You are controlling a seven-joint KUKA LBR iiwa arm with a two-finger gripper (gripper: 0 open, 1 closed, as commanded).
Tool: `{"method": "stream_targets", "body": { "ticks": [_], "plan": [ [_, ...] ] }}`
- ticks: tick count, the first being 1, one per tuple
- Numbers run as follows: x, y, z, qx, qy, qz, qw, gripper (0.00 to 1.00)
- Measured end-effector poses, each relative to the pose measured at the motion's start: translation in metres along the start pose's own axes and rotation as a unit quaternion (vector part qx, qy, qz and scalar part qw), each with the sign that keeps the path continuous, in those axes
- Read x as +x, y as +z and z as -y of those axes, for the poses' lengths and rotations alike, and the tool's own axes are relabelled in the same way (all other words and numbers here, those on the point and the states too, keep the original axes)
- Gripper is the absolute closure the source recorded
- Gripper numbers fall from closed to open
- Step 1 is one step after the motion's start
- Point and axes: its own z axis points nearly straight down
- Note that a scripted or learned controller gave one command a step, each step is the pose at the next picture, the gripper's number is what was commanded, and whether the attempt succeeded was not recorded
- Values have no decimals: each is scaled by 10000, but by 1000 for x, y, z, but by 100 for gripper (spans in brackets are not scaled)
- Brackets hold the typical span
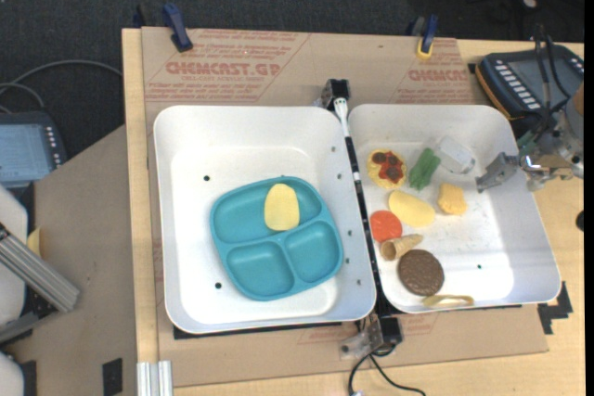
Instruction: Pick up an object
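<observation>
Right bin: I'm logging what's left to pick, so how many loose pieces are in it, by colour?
Yellow: 3, a large oval, a small chunk, a thin strip
Green: 1
Orange: 1
Brown: 1 disc
Clear: 1
Tan: 1
Yellow and red: 1
Total: 9

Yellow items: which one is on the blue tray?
The oval one, alone in the tray's top compartment, left bin. The other yellow pieces lie in the right bin.

The claw [498, 170] at the right bin's far rim is blurred, and its arm is cut off by the picture's right edge. A pale, translucent item [457, 154] beside the green piece [424, 168] is too faint to identify.
</observation>
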Motion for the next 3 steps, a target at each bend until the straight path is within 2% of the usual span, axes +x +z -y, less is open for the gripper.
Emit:
{"method": "stream_targets", "body": {
  "ticks": [1,2,3],
  "plan": [
    [85,-34,47,15,-34,-26,10000,0],
    [175,-120,64,-40,-45,-7,10000,0],
    [170,-126,64,-19,-5,3,10000,100]
  ]
}}
